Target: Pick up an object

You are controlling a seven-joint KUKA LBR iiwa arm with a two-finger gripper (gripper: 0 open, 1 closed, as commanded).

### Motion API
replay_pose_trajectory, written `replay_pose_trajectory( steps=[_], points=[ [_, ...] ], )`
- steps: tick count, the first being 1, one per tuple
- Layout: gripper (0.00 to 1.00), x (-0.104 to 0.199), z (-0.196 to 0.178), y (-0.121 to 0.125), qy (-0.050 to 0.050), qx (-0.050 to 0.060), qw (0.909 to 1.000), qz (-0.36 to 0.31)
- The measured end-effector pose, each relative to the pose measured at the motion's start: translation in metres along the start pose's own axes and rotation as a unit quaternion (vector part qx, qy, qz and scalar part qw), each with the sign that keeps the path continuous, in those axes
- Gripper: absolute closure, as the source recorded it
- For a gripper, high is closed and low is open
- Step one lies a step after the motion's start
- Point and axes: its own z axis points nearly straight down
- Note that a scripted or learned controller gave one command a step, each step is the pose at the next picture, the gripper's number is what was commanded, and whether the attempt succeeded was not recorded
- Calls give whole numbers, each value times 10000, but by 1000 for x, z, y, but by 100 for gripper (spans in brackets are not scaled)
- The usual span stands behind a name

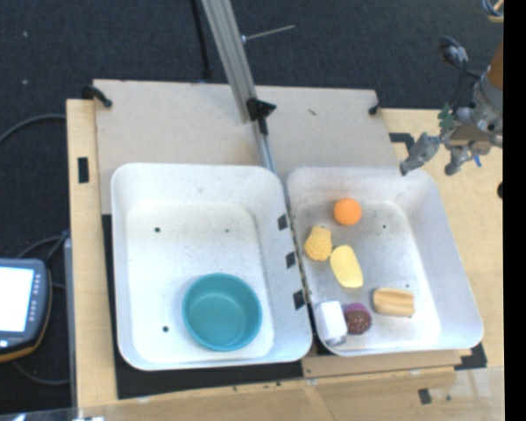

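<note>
A pale wooden table [83,235] fills the middle of the frame. On it lies a beige board [175,125] toward the upper part, and two white bins sit side by side, touching: the left bin [136,196] and the right bin [438,226].

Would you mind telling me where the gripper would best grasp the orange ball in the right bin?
Probably straight from above, fingers closing across the middle of the orange ball. It is round, so any axis works, and it sits apart from the yellow pieces, leaving room all round.
</note>
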Motion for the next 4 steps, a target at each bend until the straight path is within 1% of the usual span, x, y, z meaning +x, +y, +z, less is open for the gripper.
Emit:
replay_pose_trajectory(
  steps=[1,2,3,4],
  points=[
    [0,0,0,0,-4,3,10000,-4],
    [0,5,56,7,8,25,10000,-10],
    [0,6,117,0,9,31,10000,12],
    [0,6,170,-1,7,26,10000,13]
  ],
)
